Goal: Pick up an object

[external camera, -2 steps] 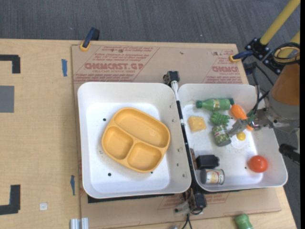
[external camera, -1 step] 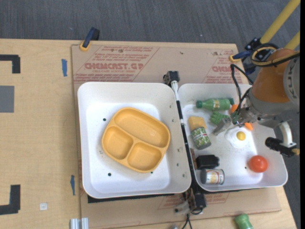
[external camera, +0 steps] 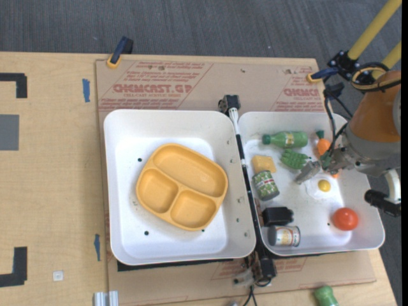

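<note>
The right bin [external camera: 370,234] holds several small items: a green bottle [external camera: 285,139], a green leafy toy [external camera: 292,159], a yellow block [external camera: 263,164], a green-labelled can [external camera: 266,185], a black object [external camera: 277,215], a second can [external camera: 285,236], a fried egg toy [external camera: 323,185], a red tomato [external camera: 345,218] and an orange piece [external camera: 323,146]. My gripper [external camera: 308,171] hangs low over this bin, just right of the leafy toy and just above-left of the egg. Nothing is visibly held in it. The grey arm [external camera: 376,129] comes in from the right.
The left bin [external camera: 121,234] carries a yellow divided plate [external camera: 182,187]. A ridge with a black clamp [external camera: 229,102] separates the bins. A green item [external camera: 325,294] lies on the cardboard in front of the right bin. Cables and a yellow pole [external camera: 376,21] stand at the far right.
</note>
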{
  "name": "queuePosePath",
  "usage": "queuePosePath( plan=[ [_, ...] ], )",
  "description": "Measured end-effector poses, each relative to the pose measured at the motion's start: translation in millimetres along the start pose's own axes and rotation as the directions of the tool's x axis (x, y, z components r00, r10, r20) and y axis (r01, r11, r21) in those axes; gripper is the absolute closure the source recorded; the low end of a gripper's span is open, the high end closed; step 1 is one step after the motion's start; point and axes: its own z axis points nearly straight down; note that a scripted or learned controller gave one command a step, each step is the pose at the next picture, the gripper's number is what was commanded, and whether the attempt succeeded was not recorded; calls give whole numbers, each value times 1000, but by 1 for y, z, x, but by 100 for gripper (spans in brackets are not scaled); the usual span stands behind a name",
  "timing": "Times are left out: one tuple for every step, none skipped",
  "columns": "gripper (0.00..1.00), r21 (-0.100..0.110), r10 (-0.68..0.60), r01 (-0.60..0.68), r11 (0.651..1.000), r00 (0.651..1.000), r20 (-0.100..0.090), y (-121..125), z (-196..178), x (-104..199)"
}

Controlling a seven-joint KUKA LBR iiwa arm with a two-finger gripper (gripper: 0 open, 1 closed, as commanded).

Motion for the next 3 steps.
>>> queuePosePath(
  plan=[
    [0,21,-104,105,994,994,-21,4,-2,-12],
    [0,24,-309,310,951,951,-23,0,-4,-31],
    [0,4,-286,286,958,958,5,36,1,-20]
  ],
)
